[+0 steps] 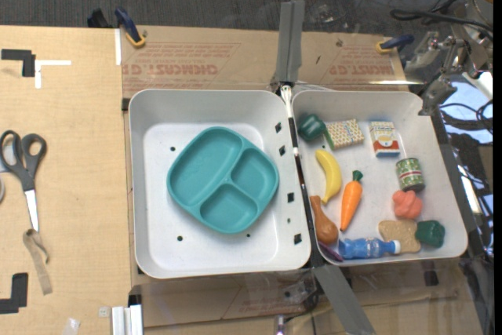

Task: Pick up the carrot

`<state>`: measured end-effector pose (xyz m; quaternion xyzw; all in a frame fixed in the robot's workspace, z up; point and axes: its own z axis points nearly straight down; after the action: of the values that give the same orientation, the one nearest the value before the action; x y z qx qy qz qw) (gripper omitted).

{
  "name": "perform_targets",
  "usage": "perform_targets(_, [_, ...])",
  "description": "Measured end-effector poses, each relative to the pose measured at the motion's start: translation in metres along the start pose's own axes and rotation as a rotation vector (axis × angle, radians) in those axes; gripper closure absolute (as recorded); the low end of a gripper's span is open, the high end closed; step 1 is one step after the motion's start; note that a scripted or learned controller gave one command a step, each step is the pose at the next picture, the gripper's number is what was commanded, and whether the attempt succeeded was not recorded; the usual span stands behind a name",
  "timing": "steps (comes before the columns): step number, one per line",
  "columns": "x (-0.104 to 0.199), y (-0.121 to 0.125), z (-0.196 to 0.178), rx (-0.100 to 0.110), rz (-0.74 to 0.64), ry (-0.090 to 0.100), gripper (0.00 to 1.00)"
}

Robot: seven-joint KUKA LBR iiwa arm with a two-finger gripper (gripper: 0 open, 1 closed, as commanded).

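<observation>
Carrot (351, 199), tapered orange w/ green top, beside curved yellow banana (329, 174), pincer (439, 71) state unclear.

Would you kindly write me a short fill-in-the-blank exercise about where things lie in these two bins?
1. The carrot lies in the ____ bin.
2. Right beside the carrot, on its left, lies a yellow ____.
3. The teal divided plate has ____ compartments.
4. The scissors lie outside the bins, on the ____ side of the view.

Missing words: right; banana; three; left.
</observation>
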<state>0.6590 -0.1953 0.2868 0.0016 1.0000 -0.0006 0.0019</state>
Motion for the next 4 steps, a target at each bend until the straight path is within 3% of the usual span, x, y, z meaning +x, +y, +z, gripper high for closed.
perform_targets(1, [0.022,0.057,0.11,-0.001,0.251,0.002,0.0])
perform_targets(2, [0.083,0.08,0.194,0.0,0.372,0.002,0.0])
perform_targets(3, [0.081,0.08,0.184,0.001,0.368,-0.001,1.0])
perform_targets(4, [0.123,0.166,0.094,-0.002,0.034,0.001,1.0])
